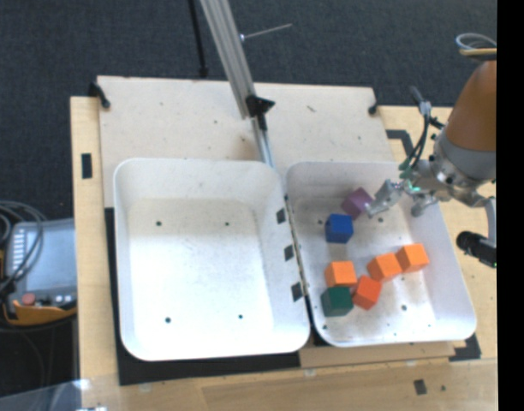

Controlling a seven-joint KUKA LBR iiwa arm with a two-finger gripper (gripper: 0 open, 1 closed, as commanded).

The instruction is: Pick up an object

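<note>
My gripper hangs over the upper part of the right bin, fingers spread open with nothing between them. A purple block lies just left of the left fingertip; whether they touch I cannot tell. Below the purple block sits a blue block. Lower in the bin lie several orange blocks, among them one at the right and one at the left. A dark green block rests under the left orange one.
The left bin stands beside the right one, their rims touching. A slanted metal pole rises from the bench behind the bins. The grey arm with its orange band comes in from the right.
</note>
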